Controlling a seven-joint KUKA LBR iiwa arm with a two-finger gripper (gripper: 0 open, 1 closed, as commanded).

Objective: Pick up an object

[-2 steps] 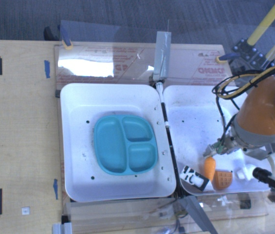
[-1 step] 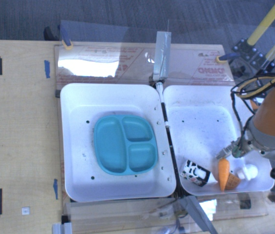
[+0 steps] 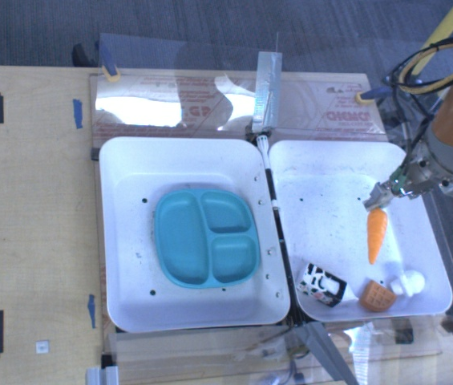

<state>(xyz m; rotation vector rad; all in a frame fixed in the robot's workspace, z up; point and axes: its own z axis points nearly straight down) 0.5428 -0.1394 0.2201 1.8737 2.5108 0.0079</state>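
A robot arm (image 3: 450, 131) reached in from the right over the right bin (image 3: 322, 175), one of two white bins on a counter (image 3: 26, 215). Its hand (image 3: 382, 197) sat at the top end of an orange carrot (image 3: 377, 233), fingers closed around that tip. The step looked like the grasp itself; next would come a straight lift, keeping the hold firm. A small black-and-white item (image 3: 323, 284), an orange-brown piece (image 3: 377, 296) and a white thing (image 3: 409, 282) lay near the bin's front edge. The left bin (image 3: 130, 175) held a teal divided plate (image 3: 207, 236). Red print behind the bins was unreadable.
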